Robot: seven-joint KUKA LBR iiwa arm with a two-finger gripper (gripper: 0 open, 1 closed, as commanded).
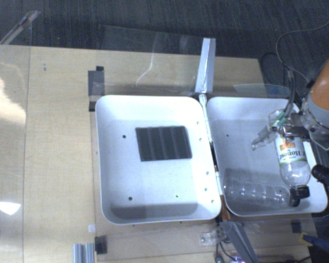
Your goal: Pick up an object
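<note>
A clear plastic bottle with a white and orange label lies in the right bin, near its right wall. Its black cap points toward the front. My gripper hangs over the bottle's far end, below the arm's orange band, and reaches left of it. Nothing can be seen held in it. A second clear plastic item lies along the right bin's front wall, hard to make out. A dark ridged rectangular pad lies flat in the middle of the left bin.
A metal post stands at the back where the two bins meet. Cables run behind the right bin. Black brackets sit at the left bin's corners, and the wooden bench stretches to the left.
</note>
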